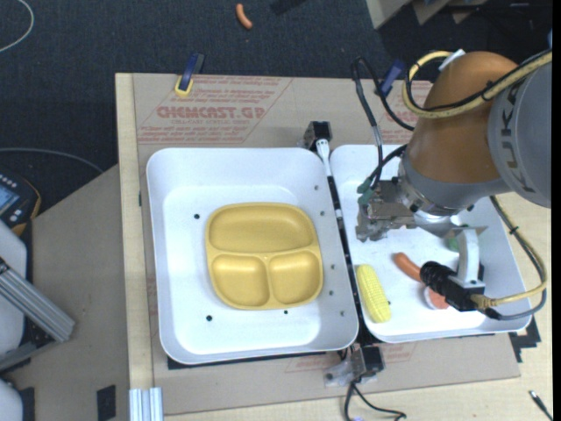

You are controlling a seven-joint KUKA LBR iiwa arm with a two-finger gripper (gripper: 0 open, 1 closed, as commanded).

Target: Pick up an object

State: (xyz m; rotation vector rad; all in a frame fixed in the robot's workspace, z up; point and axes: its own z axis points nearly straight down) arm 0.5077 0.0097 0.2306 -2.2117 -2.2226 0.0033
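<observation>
— Where do the objects lie?
— A yellow plastic corn cob (374, 293) and an orange carrot-like stick (407, 265) lie in the right white bin (500, 310), toward the surface's near edge.
— And the claw (379, 218)?
— It hangs over that bin's left part; whether it grips anything cannot be told.

A toy corn cob (374, 293), yellow and knobbly, is lying flat in the right bin (412, 323), its long axis running roughly along the bin's left wall, close to the near left corner. Farther along the bin floor, a small orange carrot-like piece (407, 265) is lying at a slant, just beside the cob's upper end but apart from it.
</observation>
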